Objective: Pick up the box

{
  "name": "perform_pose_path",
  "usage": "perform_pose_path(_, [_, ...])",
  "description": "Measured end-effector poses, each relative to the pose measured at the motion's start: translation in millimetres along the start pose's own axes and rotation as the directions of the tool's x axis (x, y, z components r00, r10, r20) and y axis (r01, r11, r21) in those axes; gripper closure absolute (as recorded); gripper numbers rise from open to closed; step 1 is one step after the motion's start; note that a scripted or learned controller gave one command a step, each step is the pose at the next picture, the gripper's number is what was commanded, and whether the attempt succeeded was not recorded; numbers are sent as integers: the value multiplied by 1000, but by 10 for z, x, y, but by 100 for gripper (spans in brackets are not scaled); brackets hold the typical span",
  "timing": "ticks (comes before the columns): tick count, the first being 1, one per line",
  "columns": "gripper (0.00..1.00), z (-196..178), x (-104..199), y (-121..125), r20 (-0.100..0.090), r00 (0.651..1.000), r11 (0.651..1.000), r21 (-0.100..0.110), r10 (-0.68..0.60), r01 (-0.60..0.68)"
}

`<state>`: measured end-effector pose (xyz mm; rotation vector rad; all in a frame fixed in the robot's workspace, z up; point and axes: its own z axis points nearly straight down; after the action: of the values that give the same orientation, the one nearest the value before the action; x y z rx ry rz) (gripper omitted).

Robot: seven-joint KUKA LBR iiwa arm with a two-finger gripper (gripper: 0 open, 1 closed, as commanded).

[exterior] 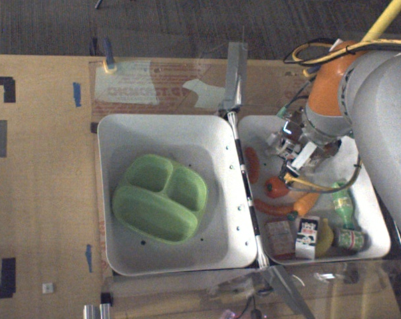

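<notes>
The box [307,236] is a small white carton with a dark picture and a red end. It lies near the front edge of the right bin [373,244], between a brown packet [278,234] and a yellow banana-like piece [326,237]. My gripper [292,153] hangs over the back middle of the same bin, well behind the box and apart from it, with cables around the wrist. Just in front of the gripper is a red tomato [275,187].
The right bin also holds a red sausage-like piece [252,163], an orange carrot [307,203], a red chili [272,209], a green bottle [343,209] and a can [352,239]. A green divided plate [160,197] lies in the left bin [114,138].
</notes>
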<state>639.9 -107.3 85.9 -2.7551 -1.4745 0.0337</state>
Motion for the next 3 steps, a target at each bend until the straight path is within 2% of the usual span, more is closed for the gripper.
perform_pose_path(1, [0, -2344, -919, -243, -10, 999, 999, -27, -46, 46])
perform_pose_path(2, [0, -714, -548, -426, -8, 992, 992, -23, -123, 123])
perform_pose_path(3, [0, 15, -287, -611, -17, 992, 991, -25, 128, -128])
